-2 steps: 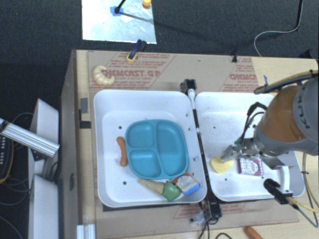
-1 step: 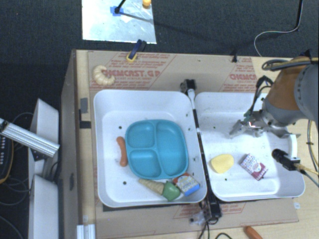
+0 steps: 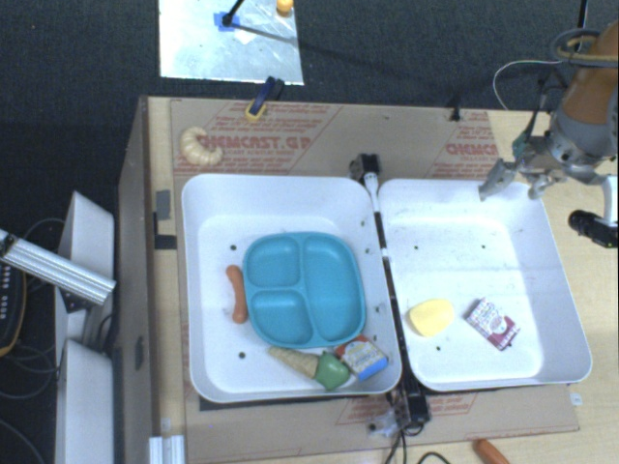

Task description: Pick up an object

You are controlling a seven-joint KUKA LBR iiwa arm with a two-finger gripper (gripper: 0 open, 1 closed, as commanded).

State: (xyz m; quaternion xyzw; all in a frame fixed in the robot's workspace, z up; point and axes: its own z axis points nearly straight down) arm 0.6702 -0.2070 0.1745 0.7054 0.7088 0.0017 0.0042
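Observation:
My gripper [image 3: 514, 182] hangs over the far right corner of the right bin [image 3: 455, 222]. Its two fingers stand apart, so it is open with nothing between them. Well in front of it, on this bin's floor, lie a yellow lump [image 3: 430, 317] and a small maroon and white packet [image 3: 491, 324]. In the left bin [image 3: 213, 222] a blue divided plate [image 3: 303, 290] takes up the middle. An orange sausage [image 3: 237, 293] lies at its left. A tan cone [image 3: 295, 359], a green piece [image 3: 333, 372] and a blue and white packet [image 3: 366, 358] sit at the near edge.
A tan ring-shaped toy [image 3: 200, 144] and a yellow and blue tool [image 3: 261, 100] lie on the bench behind the left bin. An orange piece [image 3: 491, 449] lies at the bench's front. A black ridge [image 3: 379, 235] divides the two bins.

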